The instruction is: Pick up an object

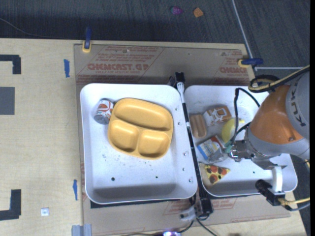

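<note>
The right bin (pixel 246 185) holds several small items: a tan bread-like roll (pixel 199 125), a white and orange packet (pixel 217 115), a yellow lemon-like fruit (pixel 228 129), a blue and white packet (pixel 209 147) and a pizza-slice toy (pixel 215 171). My gripper (pixel 230 151) is low in this bin, just right of the blue and white packet and below the yellow fruit. The grey wrist and orange band (pixel 273 124) cover the bin's right half.
The left bin (pixel 91 156) carries a large yellow divided tray (pixel 140 127) and a small crushed can (pixel 103 111) at its upper left corner. A black divider hinge (pixel 179 82) runs between the bins. Cables (pixel 261 82) loop above the arm.
</note>
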{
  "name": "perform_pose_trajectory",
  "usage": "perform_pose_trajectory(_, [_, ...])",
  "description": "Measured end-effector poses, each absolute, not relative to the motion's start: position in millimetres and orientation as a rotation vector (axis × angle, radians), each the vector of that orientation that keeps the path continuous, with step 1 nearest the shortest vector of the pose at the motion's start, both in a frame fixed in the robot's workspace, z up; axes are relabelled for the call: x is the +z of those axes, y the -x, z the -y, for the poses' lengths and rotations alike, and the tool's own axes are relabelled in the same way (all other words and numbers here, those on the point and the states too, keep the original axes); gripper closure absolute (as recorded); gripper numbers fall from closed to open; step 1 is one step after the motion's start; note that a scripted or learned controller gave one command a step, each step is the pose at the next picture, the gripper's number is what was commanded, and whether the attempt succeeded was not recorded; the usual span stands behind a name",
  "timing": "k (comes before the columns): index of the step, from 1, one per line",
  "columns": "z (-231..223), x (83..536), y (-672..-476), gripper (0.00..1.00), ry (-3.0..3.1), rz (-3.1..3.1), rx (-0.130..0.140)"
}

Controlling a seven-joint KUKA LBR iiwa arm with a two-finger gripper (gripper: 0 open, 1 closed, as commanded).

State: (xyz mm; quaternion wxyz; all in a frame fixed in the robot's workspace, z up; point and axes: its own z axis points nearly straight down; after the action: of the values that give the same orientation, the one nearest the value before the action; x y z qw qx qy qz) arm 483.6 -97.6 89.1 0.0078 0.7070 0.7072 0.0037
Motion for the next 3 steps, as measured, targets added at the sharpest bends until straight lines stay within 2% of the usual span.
perform_pose_trajectory(3, [96.3, 88.9, -483.6, 0.00, -2.211, -2.207, 0.009])
